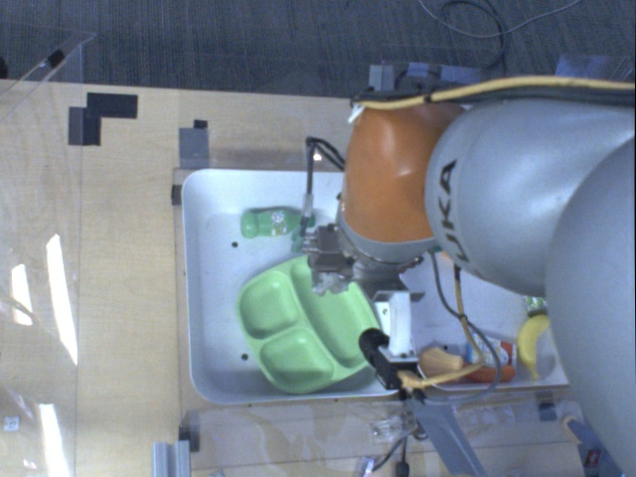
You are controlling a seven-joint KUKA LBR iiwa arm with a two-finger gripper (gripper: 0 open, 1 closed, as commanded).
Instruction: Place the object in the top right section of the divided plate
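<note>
The big grey arm [517,197] hung over the white bin [204,296]. The green divided plate [298,331] lay inside. Above it lay a small green bottle [266,224], looking light and slippery, best held round its middle. I could not tell the pincer's state

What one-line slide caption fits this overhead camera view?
KUKA arm reaches over a green divided plate in the left white bin, a small green bottle lying beside it.

Green divided plate [298,331] flat in left bin, partly under the arm — small green bottle-like object [270,224] lies just beyond it.
</note>
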